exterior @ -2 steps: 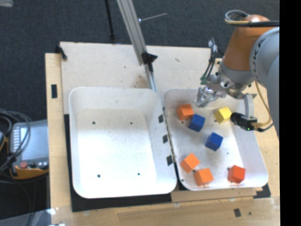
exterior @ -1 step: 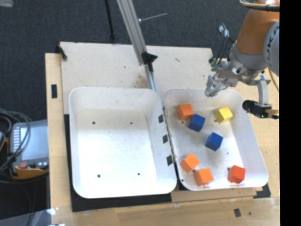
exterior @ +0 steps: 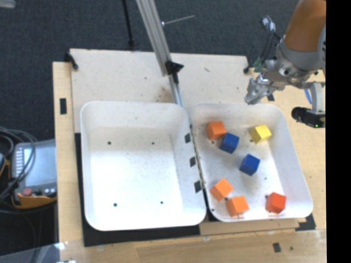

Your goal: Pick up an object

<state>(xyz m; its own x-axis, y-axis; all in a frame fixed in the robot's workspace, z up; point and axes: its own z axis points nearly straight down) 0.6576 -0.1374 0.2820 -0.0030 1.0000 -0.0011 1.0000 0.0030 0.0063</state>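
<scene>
The end effector (exterior: 255,96) was held above the right bin's (exterior: 296,163) far edge; its finger state could not be told. Nothing was grasped. A descent toward the yellow cube (exterior: 260,132) was judged next.

Arm (exterior: 307,21) cut off by the top edge, so its upper links are out of frame. Gripper (exterior: 255,95) small and blurred over the right bin's (exterior: 285,116) far rim; finger state can't be read. Grey device (exterior: 30,171) at left cut by the edge, its screen too small to read.
</scene>
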